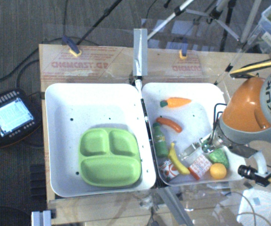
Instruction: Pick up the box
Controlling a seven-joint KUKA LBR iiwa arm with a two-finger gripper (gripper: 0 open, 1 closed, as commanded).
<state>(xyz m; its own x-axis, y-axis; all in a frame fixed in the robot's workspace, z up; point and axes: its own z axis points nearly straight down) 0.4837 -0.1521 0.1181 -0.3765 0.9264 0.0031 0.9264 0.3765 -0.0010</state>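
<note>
I bring the gripper [206, 146] down; the box [200, 165] lies just below it, I cannot tell its grip state

a: colours in the left bin [60, 126]?

b: the bin is white with a few dark specks, and the tray [110, 158] in it is light green all over.

a: and the right bin [196, 95]?

b: white too. the carrot [176, 102] is orange with a green end, the sausage [169, 124] red-orange, the bottle [160, 140] dark green, the banana [177, 160] yellow. the box [200, 165] is red and white, the can [168, 169] red and white, the round fruit [217, 171] yellow-orange.

a: the arm [248, 109]?

b: orange band over grey.
</note>
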